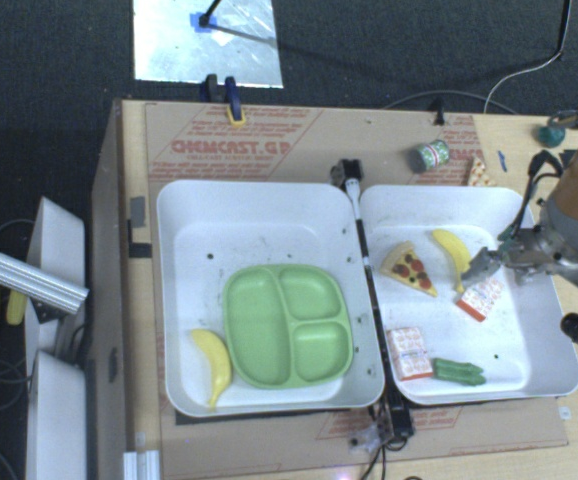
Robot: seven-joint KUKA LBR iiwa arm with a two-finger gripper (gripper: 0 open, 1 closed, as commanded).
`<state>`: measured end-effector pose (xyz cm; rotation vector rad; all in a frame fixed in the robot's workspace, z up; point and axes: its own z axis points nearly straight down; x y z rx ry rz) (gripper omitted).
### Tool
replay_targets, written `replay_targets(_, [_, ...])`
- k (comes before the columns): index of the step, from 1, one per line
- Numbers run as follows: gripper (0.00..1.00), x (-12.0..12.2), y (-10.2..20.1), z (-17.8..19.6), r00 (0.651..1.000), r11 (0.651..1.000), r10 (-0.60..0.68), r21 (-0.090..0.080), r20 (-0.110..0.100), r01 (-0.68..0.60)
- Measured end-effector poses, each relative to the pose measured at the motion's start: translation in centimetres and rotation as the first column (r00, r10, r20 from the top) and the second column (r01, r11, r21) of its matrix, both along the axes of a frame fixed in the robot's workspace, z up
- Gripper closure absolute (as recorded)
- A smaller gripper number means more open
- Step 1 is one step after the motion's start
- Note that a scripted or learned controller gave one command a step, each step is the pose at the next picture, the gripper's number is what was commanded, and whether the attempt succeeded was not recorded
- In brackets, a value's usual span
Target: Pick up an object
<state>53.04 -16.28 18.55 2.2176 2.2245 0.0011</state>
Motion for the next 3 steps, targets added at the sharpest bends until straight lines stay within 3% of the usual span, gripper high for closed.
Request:
replay_targets(1, [0.0,4.1,1.8,-9.1,1.0,1.0,-0.001,-0.001,0.003,0.001])
replay_targets(2, [0.0,12.2,2.6,-9.6,1.0,1.0,0.0,-0.006,0.007,0.0])
replay_targets(3, [1.0,12.3,2.8,-8.5,1.0,1.0,0.004,-0.004,0.01,-0.004])
